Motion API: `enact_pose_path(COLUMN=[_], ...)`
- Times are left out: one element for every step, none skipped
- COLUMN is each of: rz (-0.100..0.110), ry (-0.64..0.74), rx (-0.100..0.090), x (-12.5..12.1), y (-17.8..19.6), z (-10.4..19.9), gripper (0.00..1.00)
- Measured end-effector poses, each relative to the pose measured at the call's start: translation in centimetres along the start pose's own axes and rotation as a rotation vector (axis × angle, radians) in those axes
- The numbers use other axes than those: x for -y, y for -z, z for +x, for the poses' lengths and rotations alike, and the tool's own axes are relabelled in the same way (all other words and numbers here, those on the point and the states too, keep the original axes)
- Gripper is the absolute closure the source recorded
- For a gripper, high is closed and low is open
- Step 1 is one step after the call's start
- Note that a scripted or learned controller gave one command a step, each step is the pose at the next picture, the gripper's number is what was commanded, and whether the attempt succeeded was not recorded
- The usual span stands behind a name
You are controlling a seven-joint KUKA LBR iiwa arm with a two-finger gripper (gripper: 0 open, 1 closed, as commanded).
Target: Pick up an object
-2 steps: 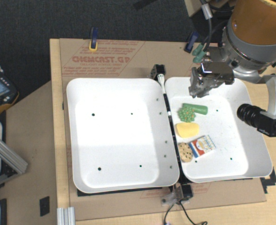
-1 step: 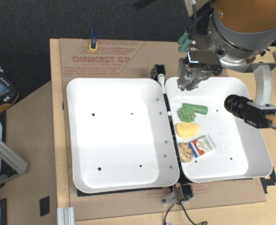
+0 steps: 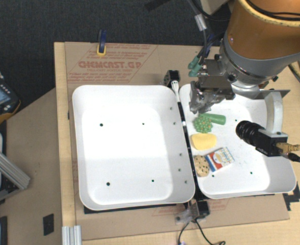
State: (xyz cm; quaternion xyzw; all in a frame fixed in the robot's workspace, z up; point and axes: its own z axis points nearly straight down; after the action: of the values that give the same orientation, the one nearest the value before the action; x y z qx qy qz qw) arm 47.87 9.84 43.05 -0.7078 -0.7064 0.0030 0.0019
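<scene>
1. The arm swells over the top right corner, cut off by the frame edge, and it hides the back part of the right bin.
2. The gripper hangs low over the right bin, near the divide between the two bins. Its tips blur together in grey metal, and I cannot tell whether it is released or clenched; nothing plainly sits in it.
3. Just below the gripper lies a green toy with a bumpy end, close to the tips, though contact is hard to judge.
4. Beneath the green toy sits a yellow piece, then a cookie-like piece touching a small red, white and blue packet.
5. A black cylindrical part on a white bracket juts over the right side of that bin, with a cable trailing off to the right.
6. The left bin shows only its white floor with dark dots.
7. Both bins rest on a cardboard sheet with red lettering.
</scene>
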Motion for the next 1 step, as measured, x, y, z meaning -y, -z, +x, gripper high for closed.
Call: enact_pose_path(rz=[-0.004], ry=[0.005], rx=[-0.001], x=[-0.02], y=[-0.21], z=[2.72], gripper=[1.00])
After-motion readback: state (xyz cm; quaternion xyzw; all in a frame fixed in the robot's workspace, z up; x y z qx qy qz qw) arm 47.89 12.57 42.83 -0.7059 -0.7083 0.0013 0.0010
